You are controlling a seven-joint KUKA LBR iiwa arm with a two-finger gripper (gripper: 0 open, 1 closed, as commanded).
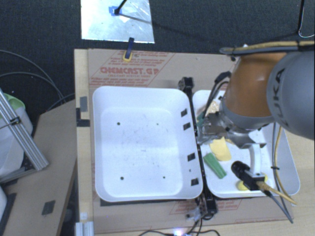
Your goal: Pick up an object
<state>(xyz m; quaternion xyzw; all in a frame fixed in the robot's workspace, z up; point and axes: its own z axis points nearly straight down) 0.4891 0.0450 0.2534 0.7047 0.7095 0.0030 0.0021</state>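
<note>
Arm: the grey arm point(278, 90) with its orange band is reaching in from the right and hanging over the right bin point(294, 181), covering much of that bin's floor
Gripper: the gripper point(210, 128) is sitting under the wrist, over the left part of the right bin, close to the wall that the two bins share
Gripper state: the wrist is hiding its working end, so I cannot tell whether it is released or clenched
Yellow object: the yellow object point(221, 149) is lying on the floor of the right bin, just beside the gripper, on the side nearer the view's bottom edge and a little to the right
Green object: the green object point(215, 165) is lying at a slant in the same bin, right next to the yellow object and farther from the gripper; whether the two are touching, I cannot tell
Left bin: the left bin point(142, 136) is sitting beside the right one, its white floor showing in full
Clips: black clips point(188, 127) are running along the join between the bins
Cardboard: a cardboard sheet point(130, 67) with red print is lying under both bins
Shiny sheet: a shiny sheet point(117, 14) is lying on the dark floor beyond the cardboard, well apart from the gripper
</note>
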